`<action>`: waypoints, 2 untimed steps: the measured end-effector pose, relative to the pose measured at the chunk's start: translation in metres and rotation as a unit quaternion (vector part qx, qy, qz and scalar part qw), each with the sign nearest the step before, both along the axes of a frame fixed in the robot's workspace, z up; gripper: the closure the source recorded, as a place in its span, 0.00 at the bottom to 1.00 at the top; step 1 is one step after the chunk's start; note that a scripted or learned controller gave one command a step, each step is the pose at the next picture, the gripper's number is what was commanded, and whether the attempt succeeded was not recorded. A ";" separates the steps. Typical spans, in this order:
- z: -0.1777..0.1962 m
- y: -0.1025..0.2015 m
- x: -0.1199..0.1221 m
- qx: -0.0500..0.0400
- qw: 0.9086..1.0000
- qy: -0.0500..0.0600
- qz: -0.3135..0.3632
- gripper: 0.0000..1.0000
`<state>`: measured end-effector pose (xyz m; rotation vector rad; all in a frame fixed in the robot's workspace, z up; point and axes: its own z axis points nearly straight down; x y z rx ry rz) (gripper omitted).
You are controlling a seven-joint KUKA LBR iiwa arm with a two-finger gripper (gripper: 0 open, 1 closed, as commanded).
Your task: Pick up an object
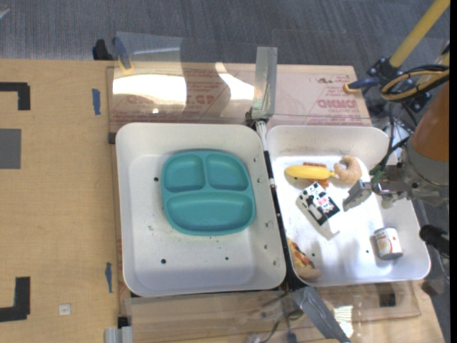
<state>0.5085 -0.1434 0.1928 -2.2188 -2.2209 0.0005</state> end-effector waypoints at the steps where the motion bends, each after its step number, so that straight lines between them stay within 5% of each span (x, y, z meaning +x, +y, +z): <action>1: -0.074 0.053 0.042 0.000 0.982 -0.005 -0.190 0.00; 2: -0.086 0.042 0.075 0.007 0.944 -0.018 -0.329 0.00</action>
